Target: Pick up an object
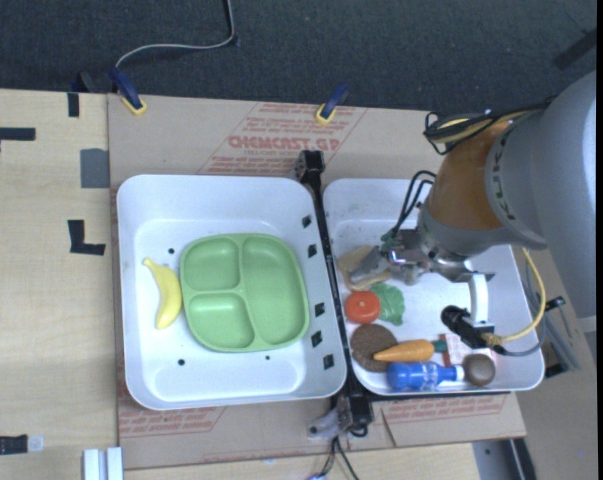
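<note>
My gripper (393, 256) is low in the right bin (511, 268), at its upper middle, below the orange-banded wrist. Just left of it lies a tan, flattish object (358, 262), touching or nearly touching the gripper. Below the gripper sit a red tomato (362, 307) and a green leafy piece (390, 303). Toward the bin's front lie a brown round disc (367, 340), an orange carrot (405, 350), a blue bottle (421, 374) and a brown ball (478, 369). Nothing shows as lifted.
The left bin (141, 368) holds a green divided plate (245, 291) and a yellow banana (166, 292) beside it. A black divider (321, 268) with clips runs between the bins. The grey arm (541, 168) covers the right bin's upper right.
</note>
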Motion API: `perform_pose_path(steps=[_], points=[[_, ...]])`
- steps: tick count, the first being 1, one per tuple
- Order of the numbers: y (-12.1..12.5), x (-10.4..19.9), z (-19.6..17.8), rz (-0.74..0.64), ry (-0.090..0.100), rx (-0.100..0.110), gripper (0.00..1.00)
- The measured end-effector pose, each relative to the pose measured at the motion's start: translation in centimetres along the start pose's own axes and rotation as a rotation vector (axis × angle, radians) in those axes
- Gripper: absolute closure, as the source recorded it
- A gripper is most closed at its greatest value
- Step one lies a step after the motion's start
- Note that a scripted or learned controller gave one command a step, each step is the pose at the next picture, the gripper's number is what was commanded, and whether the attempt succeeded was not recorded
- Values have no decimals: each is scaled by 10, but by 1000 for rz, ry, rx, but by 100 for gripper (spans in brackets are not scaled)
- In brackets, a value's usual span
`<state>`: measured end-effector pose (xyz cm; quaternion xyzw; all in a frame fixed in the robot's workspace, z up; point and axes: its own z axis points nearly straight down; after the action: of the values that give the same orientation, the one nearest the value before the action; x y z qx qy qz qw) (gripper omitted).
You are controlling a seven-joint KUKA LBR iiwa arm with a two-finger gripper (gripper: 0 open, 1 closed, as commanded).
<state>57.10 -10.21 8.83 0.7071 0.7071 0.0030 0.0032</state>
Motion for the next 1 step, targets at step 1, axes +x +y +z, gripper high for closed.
perform_pose_path(steps=[1], points=[[-26, -1, -1, 0, -1, -3, 0]])
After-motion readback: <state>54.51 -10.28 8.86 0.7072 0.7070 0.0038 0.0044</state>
